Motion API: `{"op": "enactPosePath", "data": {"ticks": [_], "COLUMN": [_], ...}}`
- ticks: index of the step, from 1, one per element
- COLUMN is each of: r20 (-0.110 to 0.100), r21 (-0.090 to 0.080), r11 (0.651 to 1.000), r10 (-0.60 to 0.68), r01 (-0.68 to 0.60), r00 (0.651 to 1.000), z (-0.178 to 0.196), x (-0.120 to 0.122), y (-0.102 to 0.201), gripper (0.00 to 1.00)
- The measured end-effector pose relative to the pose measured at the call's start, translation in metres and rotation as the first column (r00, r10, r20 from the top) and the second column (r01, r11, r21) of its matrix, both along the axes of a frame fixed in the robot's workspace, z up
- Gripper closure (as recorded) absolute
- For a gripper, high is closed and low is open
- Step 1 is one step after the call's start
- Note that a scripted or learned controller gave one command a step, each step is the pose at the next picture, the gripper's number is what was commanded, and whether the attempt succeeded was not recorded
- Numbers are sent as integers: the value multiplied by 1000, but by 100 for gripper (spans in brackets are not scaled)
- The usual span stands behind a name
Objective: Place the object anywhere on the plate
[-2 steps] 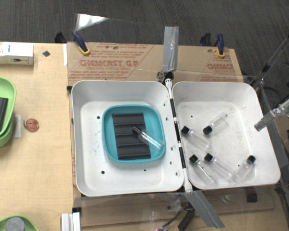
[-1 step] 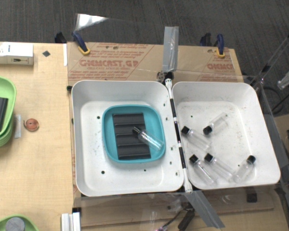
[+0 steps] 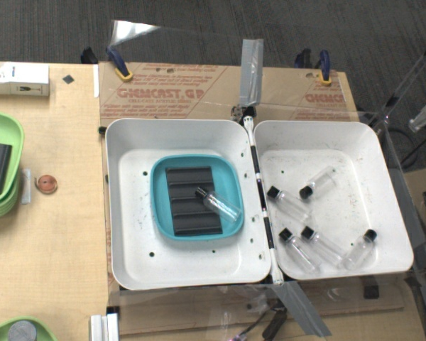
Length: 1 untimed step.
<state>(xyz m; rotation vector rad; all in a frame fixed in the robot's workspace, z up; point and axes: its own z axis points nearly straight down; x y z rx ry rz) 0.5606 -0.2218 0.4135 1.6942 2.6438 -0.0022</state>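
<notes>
You can see the clear glass vial with a black cap (image 3: 216, 202) lying flat on the black ribbed insert (image 3: 192, 199) of the teal square plate (image 3: 160, 190) in the left white bin (image 3: 128, 212), just toward 4 o'clock of centre, so the placing looks done. In the right white bin (image 3: 383, 190), the spare vials (image 3: 317, 183) show mostly as caps, their clear bodies hard to trace

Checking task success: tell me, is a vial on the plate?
Yes: one clear vial lies on its side on the teal plate.
</notes>
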Motion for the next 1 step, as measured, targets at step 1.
{"op": "enactPosePath", "data": {"ticks": [1], "r20": [0], "r21": [0], "r11": [1000], "r10": [0], "r01": [0], "r00": [1000], "z": [0], "x": [0], "y": [0], "gripper": [0]}}
